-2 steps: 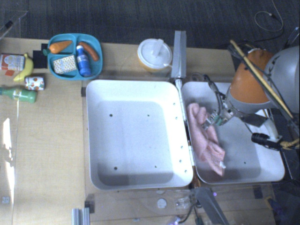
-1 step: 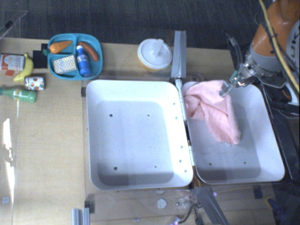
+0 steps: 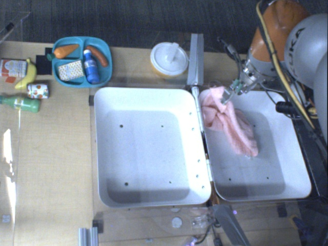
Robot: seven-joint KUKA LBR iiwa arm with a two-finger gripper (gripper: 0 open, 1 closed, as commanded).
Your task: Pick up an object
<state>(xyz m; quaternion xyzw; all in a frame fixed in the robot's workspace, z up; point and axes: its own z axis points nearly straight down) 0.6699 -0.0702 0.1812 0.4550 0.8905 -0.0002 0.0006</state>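
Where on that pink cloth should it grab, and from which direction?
Probably the bunched upper corner of the pink cloth, coming straight down from above. The folds stand up there, while the rest lies flat in the right bin. The end effector is at that corner.

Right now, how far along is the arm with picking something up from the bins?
Done: the gripper has reached the crumpled pink cloth in the right white bin, at the cloth's upper corner. In hand: that corner looks pinched and slightly raised, though I can't confirm a grasp. Left: most of the cloth lies on the bin floor, so the lift remains.

Grey arm reaching from right, pincer point(image 3: 229, 95) lowered, tilted left
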